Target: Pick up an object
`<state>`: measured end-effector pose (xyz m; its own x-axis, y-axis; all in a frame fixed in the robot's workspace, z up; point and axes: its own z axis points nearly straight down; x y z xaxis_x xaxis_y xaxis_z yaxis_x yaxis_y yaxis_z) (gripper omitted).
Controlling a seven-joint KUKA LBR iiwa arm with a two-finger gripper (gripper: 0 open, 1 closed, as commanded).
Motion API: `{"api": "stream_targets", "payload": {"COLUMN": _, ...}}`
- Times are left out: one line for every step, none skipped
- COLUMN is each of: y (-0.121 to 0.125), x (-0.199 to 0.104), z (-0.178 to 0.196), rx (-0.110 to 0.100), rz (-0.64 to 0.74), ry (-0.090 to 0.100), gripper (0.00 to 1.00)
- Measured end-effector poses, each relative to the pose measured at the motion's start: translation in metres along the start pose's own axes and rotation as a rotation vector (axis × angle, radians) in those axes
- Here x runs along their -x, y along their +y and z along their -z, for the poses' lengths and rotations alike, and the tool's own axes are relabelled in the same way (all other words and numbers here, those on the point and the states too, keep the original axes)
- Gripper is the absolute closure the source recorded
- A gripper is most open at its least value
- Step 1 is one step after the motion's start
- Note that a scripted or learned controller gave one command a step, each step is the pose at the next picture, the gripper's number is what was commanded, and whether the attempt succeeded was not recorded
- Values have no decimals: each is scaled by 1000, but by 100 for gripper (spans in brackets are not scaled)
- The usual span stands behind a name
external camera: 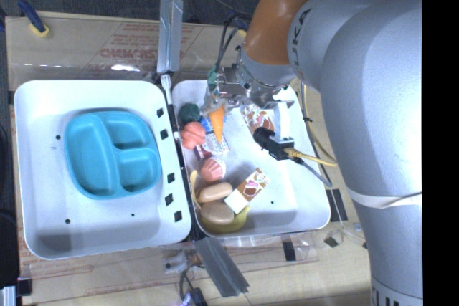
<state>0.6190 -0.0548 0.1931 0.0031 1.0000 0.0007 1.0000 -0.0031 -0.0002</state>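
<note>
The hand (228, 86) hangs over the right bin (305, 208); whether it is wide or narrow, I cannot tell. Best to centre on 1 toy, such as the orange carrot (216, 120), before descending.

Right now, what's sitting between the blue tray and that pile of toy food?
In the camera view, the blue tray lies in the left bin. Between it and the toy food are bare white bin floor and the two bins' adjoining walls.

The frame from one to five o'clock is taken up by the grey arm (358, 118). Its orange band (276, 21) is seen toward twelve o'clock, and the gripper (229, 86) is pointed downward just above centre.
</note>
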Motion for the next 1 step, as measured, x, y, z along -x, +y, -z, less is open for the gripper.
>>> {"api": "stream_targets", "payload": {"y": -1, "x": -32, "z": -4, "rx": -6, "rz": -95, "ry": -1, "gripper": 100}}
